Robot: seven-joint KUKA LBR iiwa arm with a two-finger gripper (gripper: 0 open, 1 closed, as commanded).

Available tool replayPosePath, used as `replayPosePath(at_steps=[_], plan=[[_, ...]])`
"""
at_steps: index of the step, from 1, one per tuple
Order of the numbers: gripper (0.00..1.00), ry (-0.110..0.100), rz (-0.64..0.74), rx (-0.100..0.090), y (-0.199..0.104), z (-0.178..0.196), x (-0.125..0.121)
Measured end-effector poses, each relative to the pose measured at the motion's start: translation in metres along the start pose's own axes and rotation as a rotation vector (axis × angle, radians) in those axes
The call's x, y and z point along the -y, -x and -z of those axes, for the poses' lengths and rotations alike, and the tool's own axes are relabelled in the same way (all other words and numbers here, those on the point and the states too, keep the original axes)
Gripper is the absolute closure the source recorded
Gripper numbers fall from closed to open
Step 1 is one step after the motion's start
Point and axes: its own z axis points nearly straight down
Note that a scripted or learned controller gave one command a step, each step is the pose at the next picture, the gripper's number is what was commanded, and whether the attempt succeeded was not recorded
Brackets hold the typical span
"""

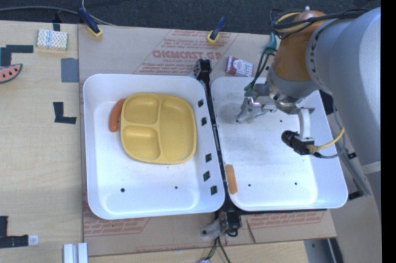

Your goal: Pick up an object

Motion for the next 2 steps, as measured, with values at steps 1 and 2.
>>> replayPosePath(at_steps=[1, 2], plan=[[1.0, -0.001, 0.001, -0.002, -0.001, 0.009, 0.0002], [0.0, -0.001, 0.001, -0.002, -0.001, 0.0089, 0.0002]])
